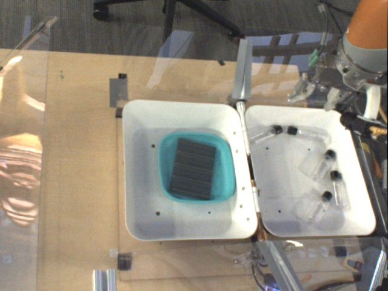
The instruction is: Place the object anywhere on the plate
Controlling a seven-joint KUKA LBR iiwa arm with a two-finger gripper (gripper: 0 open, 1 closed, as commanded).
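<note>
Dark grey ribbed rectangular block (pixel 193 169) lies flat on the teal square plate (pixel 227 173) in the left white bin (pixel 136 162), apparently completing the placement. The hand (pixel 321 83) sits at the far rim of the right white bin (pixel 357 223), which holds small clear black-capped vials (pixel 327 174); its grip cannot be judged.

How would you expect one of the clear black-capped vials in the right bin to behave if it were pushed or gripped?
The clear vials lie on their sides in the right bin, so a nudge would probably roll them. Their transparent bodies look smooth, likely slippery to grip. They seem small and thin-walled, so probably light, perhaps fragile.
</note>
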